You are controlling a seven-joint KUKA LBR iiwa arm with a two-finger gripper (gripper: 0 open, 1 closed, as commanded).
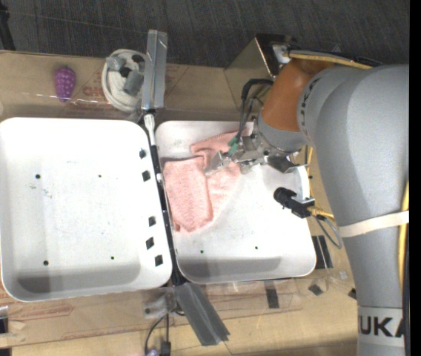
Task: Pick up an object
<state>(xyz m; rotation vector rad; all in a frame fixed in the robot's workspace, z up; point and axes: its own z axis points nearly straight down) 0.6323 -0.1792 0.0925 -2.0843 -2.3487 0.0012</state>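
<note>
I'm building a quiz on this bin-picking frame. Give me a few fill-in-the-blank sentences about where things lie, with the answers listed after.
1. The pink cloth lies in the ____ bin as this view shows them.
2. The end effector is over the cloth's ____ edge in the view.
3. The purple object sits on the bench, ____ both bins.
4. The arm's band above the wrist is ____.

Missing words: right; upper; outside; orange

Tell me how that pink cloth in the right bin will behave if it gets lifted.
The pink cloth lies rumpled and folded, so it will probably sag and drape, not hold shape. It looks like thin terry, likely light. A fold spreads across the right bin floor, so part may drag.
</note>
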